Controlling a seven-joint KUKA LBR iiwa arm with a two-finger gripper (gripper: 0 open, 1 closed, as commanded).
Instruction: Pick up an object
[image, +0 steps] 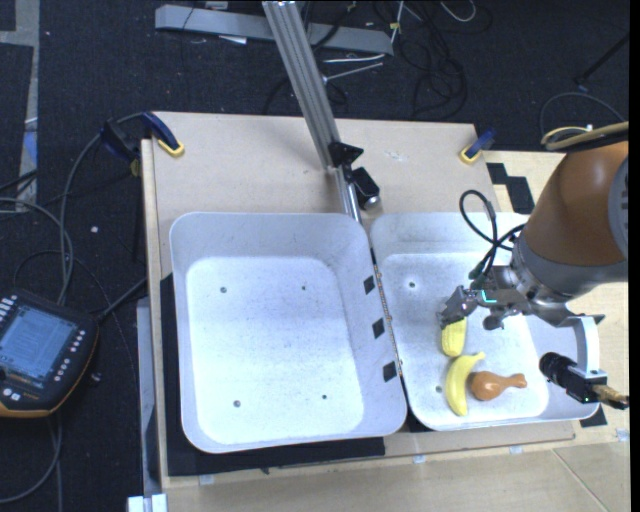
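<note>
Gripper (468, 308) sits low in the right bin (420, 240), right above a small yellow piece (454, 337); can't tell if it's clamped on it. A banana (458, 381) lies toward the bin's near edge, touching a brown drumstick-shaped toy (493, 384) by the near right corner. Left bin (200, 240) alongside. Handheld pendant (35, 350) off the bench's left edge; screen text unreadable.
</note>
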